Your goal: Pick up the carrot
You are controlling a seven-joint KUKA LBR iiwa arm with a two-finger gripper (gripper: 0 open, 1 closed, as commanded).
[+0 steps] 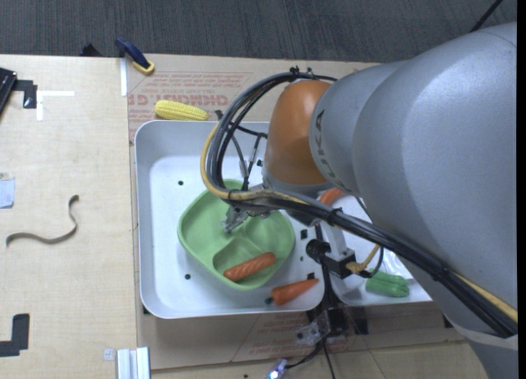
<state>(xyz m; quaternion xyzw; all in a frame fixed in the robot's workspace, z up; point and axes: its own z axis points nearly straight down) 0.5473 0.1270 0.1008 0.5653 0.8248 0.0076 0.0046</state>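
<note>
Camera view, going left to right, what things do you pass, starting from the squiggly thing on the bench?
Curled strip → corn cob → green bowl → sausage → carrot → green vegetable.

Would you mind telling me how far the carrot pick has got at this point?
Nothing looks finished: the carrot lies on the white bin floor by its near wall, just outside the green bowl. In hand: the gripper is down over the bowl, beside an orange sausage-like piece, away from the carrot. Left: reaching, grasping and lifting the carrot.
</note>
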